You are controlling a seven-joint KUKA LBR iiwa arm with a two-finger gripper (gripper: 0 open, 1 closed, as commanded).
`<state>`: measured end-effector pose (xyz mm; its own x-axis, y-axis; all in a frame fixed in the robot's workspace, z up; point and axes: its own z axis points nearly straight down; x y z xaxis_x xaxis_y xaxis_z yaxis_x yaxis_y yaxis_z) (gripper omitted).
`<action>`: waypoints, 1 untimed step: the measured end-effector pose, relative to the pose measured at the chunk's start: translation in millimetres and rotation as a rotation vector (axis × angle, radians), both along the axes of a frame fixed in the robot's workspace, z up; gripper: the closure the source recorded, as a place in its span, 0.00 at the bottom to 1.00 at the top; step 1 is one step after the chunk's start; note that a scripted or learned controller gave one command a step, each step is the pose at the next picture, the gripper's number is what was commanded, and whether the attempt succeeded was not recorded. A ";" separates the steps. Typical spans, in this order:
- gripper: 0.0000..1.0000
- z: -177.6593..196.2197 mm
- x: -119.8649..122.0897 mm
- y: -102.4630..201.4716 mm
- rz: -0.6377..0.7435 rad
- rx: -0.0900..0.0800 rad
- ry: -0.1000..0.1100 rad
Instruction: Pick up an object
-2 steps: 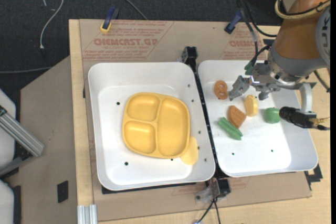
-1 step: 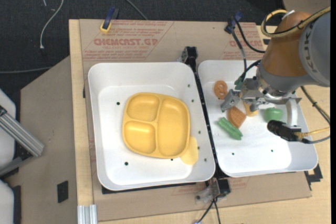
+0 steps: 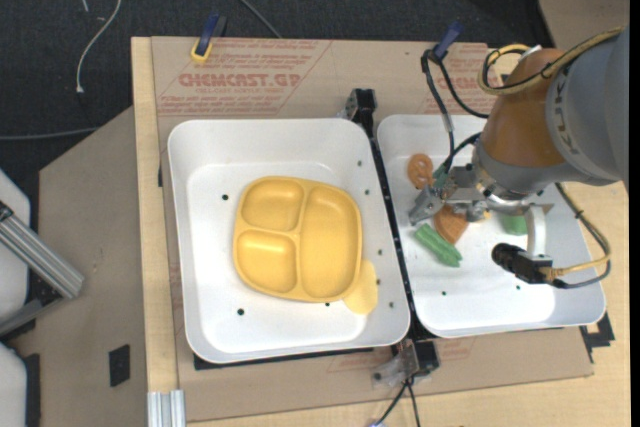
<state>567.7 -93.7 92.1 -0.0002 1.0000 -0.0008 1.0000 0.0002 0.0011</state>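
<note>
Green oblong piece (image 3: 438, 244) is lying diagonally near the right bin's (image 3: 520, 310) left edge, just below-left of my fingers (image 3: 447, 203); their state I cannot tell.

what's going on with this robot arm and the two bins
A grey and orange robot arm reaches in from the right over the right bin, trying to pick something up. Its gripper is down among small items there: an orange piece, a green piece and another green bit. Whether it has hold of anything can't be told. The left bin holds a yellow divided plate.
</note>
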 end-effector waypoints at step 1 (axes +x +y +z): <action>1.00 15.9 3.0 -1.9 -0.002 -0.004 -0.011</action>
